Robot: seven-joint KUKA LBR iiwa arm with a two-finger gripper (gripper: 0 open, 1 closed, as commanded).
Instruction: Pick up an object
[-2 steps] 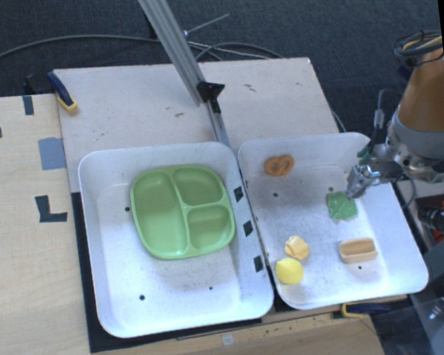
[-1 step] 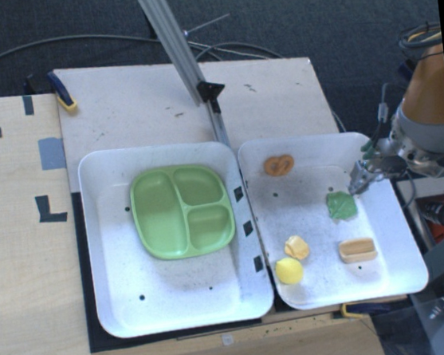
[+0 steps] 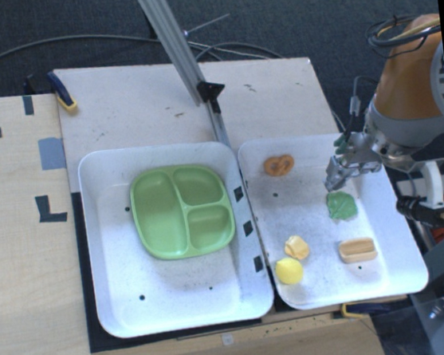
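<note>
Pale wooden bench (image 3: 23,261) over dark carpet (image 3: 281,5), cables (image 3: 30,50) trailing

From my remote seat, the arm (image 3: 410,77) runs off the right edge, so I see just its orange band and grey wrist, and the hand (image 3: 340,172) is too small and blurred for me to read its tips above the green lump (image 3: 341,205). That lump's make is beyond telling at this size, as is the orange piece (image 3: 279,165) near the right bin's (image 3: 410,270) far wall. The metal pole (image 3: 178,45) is cut off by the top edge.
</note>
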